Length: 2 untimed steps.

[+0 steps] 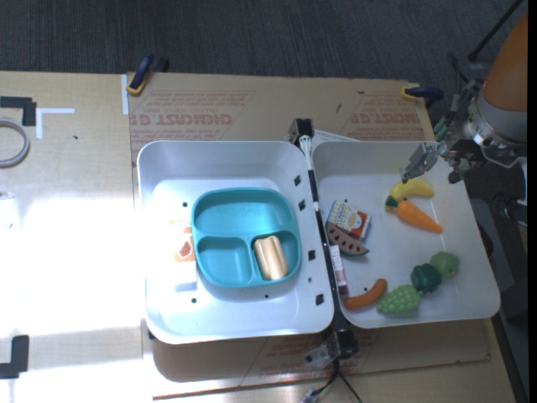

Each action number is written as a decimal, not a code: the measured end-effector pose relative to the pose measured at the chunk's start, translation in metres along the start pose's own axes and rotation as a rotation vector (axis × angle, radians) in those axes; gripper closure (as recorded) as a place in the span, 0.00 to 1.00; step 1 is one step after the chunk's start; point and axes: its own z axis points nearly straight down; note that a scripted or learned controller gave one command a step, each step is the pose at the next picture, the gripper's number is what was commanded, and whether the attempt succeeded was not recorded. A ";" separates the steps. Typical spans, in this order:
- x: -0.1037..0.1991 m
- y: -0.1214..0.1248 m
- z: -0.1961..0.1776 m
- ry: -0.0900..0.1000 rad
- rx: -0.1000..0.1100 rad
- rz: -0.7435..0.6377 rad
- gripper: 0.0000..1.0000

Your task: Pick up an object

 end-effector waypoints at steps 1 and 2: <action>0.020 -0.026 0.136 0.000 0.000 0.003 0.00; -0.054 -0.003 0.073 -0.001 -0.001 0.002 0.00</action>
